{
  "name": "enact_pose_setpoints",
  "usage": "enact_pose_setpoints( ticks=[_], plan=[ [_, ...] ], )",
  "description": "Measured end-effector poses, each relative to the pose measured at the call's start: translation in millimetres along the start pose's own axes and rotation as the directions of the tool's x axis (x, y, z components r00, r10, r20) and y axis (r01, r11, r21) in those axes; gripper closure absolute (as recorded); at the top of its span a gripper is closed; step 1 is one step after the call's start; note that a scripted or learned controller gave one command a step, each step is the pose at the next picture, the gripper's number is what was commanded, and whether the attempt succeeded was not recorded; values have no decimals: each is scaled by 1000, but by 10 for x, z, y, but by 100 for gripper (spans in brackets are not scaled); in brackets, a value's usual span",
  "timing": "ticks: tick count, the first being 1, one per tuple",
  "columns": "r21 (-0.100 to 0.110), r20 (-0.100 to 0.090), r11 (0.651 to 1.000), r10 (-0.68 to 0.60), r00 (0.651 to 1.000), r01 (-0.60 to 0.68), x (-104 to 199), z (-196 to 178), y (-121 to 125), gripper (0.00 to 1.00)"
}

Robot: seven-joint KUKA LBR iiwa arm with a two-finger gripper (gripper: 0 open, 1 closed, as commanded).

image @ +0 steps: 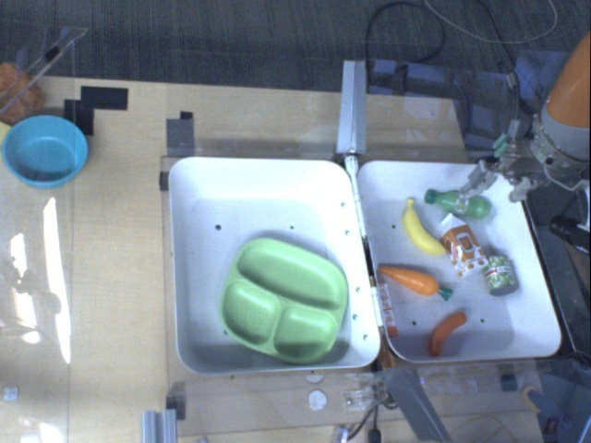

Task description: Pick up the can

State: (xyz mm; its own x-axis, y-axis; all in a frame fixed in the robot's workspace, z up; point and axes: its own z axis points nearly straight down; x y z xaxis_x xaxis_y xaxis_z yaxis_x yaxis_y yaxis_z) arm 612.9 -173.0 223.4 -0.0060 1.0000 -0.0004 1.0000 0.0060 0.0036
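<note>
The can (500, 274) lies in the right bin (545, 335), near that bin's right wall, tipped on its side with a green label showing. It sits well below the gripper (499, 175) in the picture and a little to its right, apart from it and untouched. Just beside the can, on its left and slightly nearer the gripper, lies a small carton (461, 247) with an orange and white print; the two look close to touching, though I cannot tell whether they do.

Nearer the gripper, just below and to the left of its fingertips, a green bottle (459, 203) lies on its side. Left of the carton is a banana (420, 228), and farther from the gripper, toward the near wall of the bin, a carrot (410, 281) and a sausage (447, 331).

The gripper hangs over the far right corner of the right bin, at the end of the arm (565, 118) with its orange band. Two pale fingers (476, 181) stand apart with a gap between them and nothing in it, so the gripper is spread and grips nothing.

Well away to the gripper's left, the left bin (199, 197) holds a green divided plate (283, 298). Farther left still, on the bench (102, 275), stands a blue bowl (44, 149).
</note>
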Motion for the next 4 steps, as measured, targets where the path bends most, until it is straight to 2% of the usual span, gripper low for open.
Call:
enact_pose_setpoints(
  ticks=[1,2,3,4],
  plan=[
    [-2,1,998,67,998,-67,62,428,547,0],
    [-3,1,977,-214,977,214,448,516,578,0],
    [-11,4,976,-219,976,219,462,383,601,100],
    [-10,4,976,-219,976,219,462,383,601,0]
  ],
)
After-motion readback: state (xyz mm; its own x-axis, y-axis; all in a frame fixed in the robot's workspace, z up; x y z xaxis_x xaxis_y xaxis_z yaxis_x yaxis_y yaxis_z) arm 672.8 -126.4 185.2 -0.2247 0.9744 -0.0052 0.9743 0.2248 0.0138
